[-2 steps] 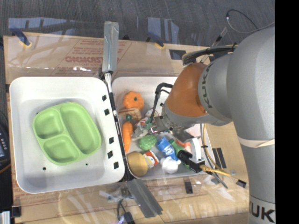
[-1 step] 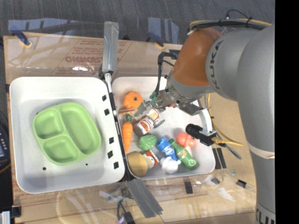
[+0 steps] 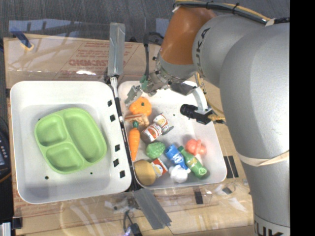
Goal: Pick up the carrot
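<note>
Two white bins on my tabletop point(image 3: 64, 58).
Carrot point(image 3: 134, 140) lies along the right bin's point(image 3: 216, 154) left wall, below the orange pumpkin point(image 3: 140, 106); my pincer point(image 3: 146, 86) hangs over the bin's upper left; I cannot tell its state.

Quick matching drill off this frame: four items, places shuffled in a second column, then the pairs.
Items:
1. carrot
2. green divided plate
3. gripper
4. potato

Places:
A. left bin, near its middle
B. front-left corner of the right bin
C. along the right bin's left wall, green top pointing away from the camera
D. over the back-left corner of the right bin, above the small pumpkin

Pairs: 1-C, 2-A, 3-D, 4-B
</note>
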Tool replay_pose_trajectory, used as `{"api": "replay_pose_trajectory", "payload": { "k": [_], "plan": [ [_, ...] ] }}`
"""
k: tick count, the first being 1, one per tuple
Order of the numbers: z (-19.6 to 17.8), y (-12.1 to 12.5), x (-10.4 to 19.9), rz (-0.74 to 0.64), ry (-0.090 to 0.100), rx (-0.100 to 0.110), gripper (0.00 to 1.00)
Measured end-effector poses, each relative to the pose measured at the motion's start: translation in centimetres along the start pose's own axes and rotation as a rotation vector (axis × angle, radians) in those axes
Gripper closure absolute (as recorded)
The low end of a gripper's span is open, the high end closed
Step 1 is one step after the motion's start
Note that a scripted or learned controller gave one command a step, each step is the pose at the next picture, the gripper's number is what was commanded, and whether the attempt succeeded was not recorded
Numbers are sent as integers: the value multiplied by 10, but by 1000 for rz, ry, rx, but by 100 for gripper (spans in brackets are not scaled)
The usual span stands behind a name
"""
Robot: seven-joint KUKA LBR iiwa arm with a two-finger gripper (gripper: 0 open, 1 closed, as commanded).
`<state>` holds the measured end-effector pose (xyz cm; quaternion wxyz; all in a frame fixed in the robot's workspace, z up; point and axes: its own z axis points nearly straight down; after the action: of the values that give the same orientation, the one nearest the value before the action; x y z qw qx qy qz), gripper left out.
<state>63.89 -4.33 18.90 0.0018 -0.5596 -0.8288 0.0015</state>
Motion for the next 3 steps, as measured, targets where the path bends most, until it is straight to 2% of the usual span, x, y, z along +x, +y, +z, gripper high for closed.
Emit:
{"api": "replay_pose_trajectory", "payload": {
  "k": [1,2,3],
  "plan": [
    [-1,14,7,-97,-2,-3,0],
    [-2,16,-11,-266,-3,-4,0],
    [0,13,24,-110,1,2,0]
  ]
}}
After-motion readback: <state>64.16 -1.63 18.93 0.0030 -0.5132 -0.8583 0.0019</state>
